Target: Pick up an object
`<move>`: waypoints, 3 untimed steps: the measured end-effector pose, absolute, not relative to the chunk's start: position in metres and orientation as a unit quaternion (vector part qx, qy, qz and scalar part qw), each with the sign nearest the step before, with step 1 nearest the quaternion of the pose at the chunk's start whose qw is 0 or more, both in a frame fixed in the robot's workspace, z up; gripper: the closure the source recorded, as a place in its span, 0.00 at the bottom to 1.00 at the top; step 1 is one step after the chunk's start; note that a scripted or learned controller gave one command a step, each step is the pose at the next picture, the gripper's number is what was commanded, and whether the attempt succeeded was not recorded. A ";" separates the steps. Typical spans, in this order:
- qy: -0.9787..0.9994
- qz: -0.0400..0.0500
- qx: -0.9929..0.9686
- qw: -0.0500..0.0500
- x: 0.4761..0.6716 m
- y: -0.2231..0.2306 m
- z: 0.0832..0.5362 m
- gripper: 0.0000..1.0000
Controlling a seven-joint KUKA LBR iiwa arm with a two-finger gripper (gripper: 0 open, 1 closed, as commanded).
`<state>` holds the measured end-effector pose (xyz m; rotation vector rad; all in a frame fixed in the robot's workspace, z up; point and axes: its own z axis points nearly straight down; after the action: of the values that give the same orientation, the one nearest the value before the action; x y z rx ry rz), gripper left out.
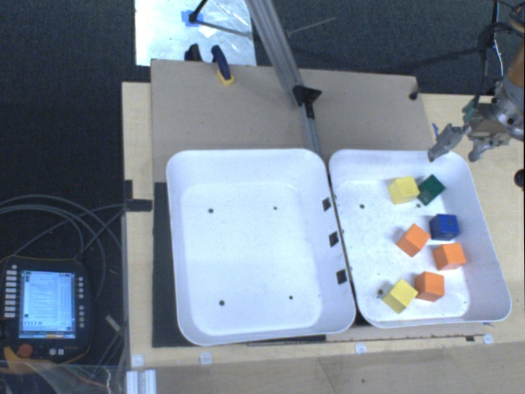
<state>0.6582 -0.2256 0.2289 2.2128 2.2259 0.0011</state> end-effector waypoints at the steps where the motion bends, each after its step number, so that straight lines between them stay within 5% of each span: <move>1: 0.709 0.000 0.705 0.002 0.658 -0.226 0.229 0.00; 3: 0.708 0.001 0.706 0.003 0.645 -0.219 0.136 0.00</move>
<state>0.6446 -0.2185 0.1357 2.2135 2.2213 0.0040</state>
